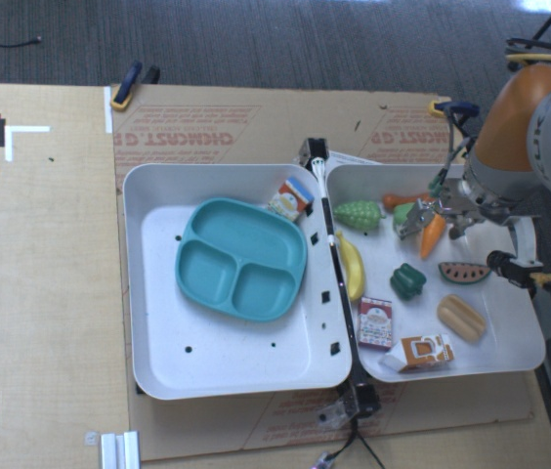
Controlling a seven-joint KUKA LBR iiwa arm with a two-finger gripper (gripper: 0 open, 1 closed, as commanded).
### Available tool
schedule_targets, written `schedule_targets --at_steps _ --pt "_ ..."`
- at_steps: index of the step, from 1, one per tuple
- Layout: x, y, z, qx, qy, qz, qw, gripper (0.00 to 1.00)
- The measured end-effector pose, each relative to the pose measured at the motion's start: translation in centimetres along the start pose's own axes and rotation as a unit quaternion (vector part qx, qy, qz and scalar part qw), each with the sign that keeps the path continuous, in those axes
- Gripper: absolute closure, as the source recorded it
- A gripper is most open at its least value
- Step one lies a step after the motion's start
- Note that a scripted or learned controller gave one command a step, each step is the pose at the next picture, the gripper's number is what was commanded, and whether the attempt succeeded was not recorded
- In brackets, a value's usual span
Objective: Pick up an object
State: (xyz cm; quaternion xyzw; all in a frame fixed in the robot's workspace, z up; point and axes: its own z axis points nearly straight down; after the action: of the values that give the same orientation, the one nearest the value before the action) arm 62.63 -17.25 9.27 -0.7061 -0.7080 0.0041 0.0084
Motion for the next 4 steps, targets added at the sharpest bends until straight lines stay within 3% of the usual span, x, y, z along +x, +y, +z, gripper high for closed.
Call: schedule_targets --at_steps 1,2,3,4 --pt "0.0 -0.3 -0.8 0.007 0.001 0.0 1.0 1.0" --pt "2.4 -6.5 -11.8 -0.009 -0.003 0.003 1.0 1.0" --pt "2.4 -6.5 -11.8 -0.009 -0.003 0.003 1.0 0.0" --pt "2.0 -0.8 -1.6 -0.013 -0.005 0.0 0.9999 0.0"
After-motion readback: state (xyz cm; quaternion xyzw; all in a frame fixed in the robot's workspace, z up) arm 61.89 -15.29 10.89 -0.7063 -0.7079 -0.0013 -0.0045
